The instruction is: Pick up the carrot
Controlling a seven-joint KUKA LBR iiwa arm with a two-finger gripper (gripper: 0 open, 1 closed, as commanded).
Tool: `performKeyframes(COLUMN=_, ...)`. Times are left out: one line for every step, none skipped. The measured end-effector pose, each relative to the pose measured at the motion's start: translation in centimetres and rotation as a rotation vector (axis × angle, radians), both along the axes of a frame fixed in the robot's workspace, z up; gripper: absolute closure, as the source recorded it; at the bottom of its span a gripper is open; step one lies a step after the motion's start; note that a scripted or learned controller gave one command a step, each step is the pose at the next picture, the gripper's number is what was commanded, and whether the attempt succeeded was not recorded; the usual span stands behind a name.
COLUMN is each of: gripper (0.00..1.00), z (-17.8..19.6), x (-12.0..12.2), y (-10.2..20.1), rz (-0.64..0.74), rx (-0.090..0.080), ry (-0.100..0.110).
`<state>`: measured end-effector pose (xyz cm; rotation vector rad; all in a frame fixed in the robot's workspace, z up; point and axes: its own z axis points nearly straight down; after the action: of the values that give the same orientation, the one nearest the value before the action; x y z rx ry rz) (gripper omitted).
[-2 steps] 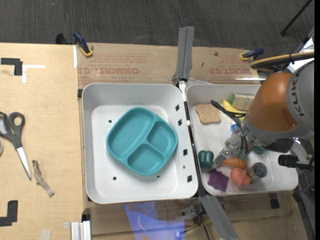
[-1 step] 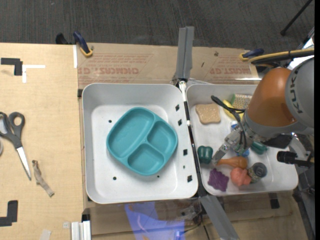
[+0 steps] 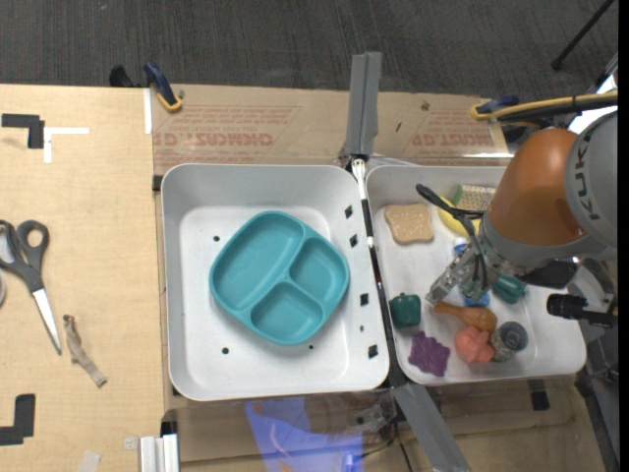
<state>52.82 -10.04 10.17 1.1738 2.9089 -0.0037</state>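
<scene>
Two white bins: left bin (image 3: pixel 177 293) holds a teal divided plate (image 3: pixel 280 277); right bin (image 3: pixel 560 357) holds toast, green pepper, purple grapes, and the carrot (image 3: pixel 470 314). Gripper (image 3: pixel 460 281) hovers just above the carrot's left end; finger state: cannot tell. Best descend straight, clamp mid-carrot, avoid neighbours.

Glossy teal plastic tray (image 3: pixel 280 276), matt wood bench (image 3: pixel 79 264), metal scissors (image 3: pixel 34 273).
</scene>
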Motion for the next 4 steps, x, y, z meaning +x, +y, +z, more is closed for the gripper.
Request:
performKeyframes(gripper=0.0, z=0.0, x=0.0, y=-0.2, rz=-0.002, rx=-0.003, ry=0.0)
performKeyframes(gripper=1.0, z=0.9, x=0.0, y=-0.2, rz=0.001, rx=-0.002, ry=-0.001)
performKeyframes(gripper=1.0, z=0.9, x=-3.2, y=-2.7, rz=0.296, rx=0.004, ry=0.004)
performKeyframes(gripper=1.0, z=-0.9, x=-5.0, y=-3.2, rz=0.112, rx=0.004, ry=0.003)
